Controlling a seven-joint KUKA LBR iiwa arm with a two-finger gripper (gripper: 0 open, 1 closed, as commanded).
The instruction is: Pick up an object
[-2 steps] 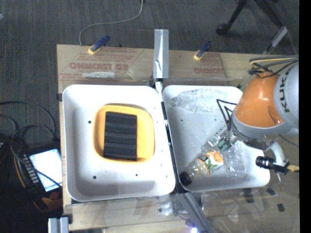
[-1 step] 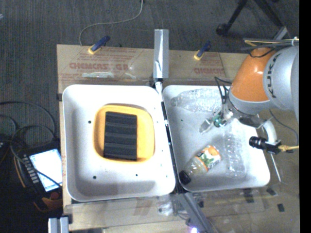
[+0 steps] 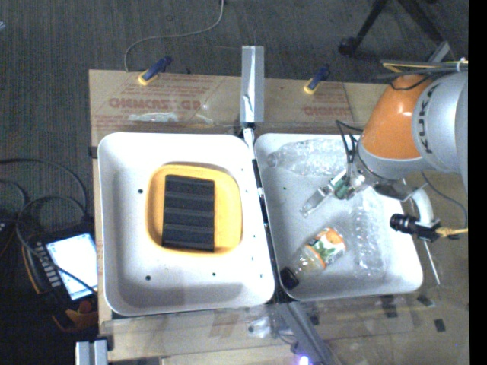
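Bottle [image 3: 318,253] lower right bin: light, smooth, rolls; grab mid-body across label. Gripper [image 3: 344,185] hovers upper right, open or closed unclear.

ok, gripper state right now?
Gripper: cannot be told; it sits low over the right bin, above the bottle.

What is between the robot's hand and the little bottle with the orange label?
Nothing visible stands between them. The gripper hangs over the right bin, and the bottle lies on its side below it in the picture, with bare white bin floor in between. Clear crinkled plastic lies off to the bottle's right, not in the path.
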